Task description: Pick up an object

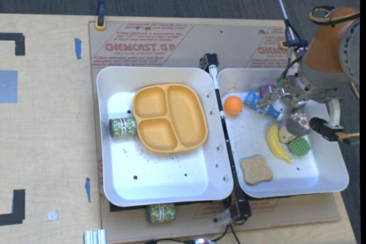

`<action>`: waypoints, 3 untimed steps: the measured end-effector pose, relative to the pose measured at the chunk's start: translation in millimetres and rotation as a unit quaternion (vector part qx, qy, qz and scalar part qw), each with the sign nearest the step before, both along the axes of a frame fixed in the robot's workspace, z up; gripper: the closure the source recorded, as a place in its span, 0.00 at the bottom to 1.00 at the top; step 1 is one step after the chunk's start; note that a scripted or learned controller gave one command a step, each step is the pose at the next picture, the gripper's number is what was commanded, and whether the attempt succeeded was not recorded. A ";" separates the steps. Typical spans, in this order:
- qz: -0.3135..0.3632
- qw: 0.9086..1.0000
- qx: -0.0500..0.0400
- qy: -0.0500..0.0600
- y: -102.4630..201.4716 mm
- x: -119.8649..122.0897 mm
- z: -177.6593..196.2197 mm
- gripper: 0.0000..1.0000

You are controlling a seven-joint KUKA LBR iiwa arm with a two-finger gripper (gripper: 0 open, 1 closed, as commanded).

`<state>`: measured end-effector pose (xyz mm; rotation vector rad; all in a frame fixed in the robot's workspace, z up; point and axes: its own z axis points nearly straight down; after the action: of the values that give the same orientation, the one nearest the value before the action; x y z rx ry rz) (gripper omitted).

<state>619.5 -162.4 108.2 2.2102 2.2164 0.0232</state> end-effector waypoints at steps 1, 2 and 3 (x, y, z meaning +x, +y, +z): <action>-0.001 1.000 -0.001 0.009 21.6 -42.2 -22.4 0.00; 0.000 1.000 -0.001 0.007 65.3 -18.4 -22.1 0.00; -0.001 1.000 -0.001 0.008 66.1 -38.6 -21.8 0.00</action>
<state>580.9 -96.3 86.4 2.2198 2.2202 0.0030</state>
